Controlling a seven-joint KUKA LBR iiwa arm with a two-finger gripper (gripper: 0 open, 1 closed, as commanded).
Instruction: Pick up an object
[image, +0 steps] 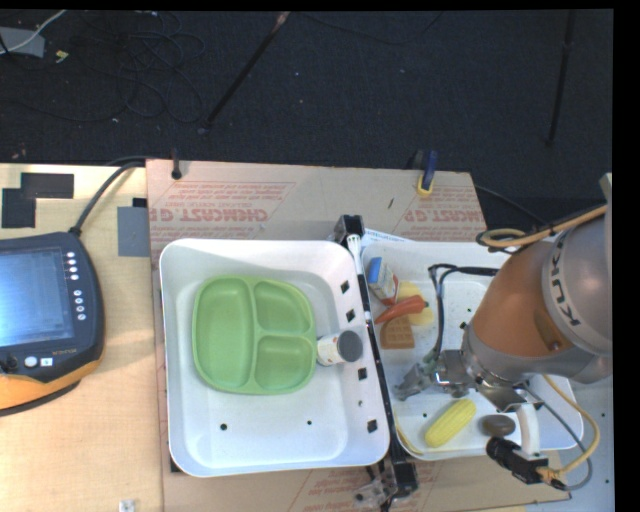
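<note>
The two white bins (190, 300) look like smooth, faintly glossy plastic, and the green divided plate (253, 333) in the left one has a similar smooth plastic sheen, softer and more matt. At about 5 o'clock in the right bin the yellow corn cob (450, 422) shows a bumpy, shiny, toy-like surface, while the gripper (425, 377) beside it at 9 o'clock is dull grey metal. Beneath lies matt brown printed cardboard (300, 200).
</note>
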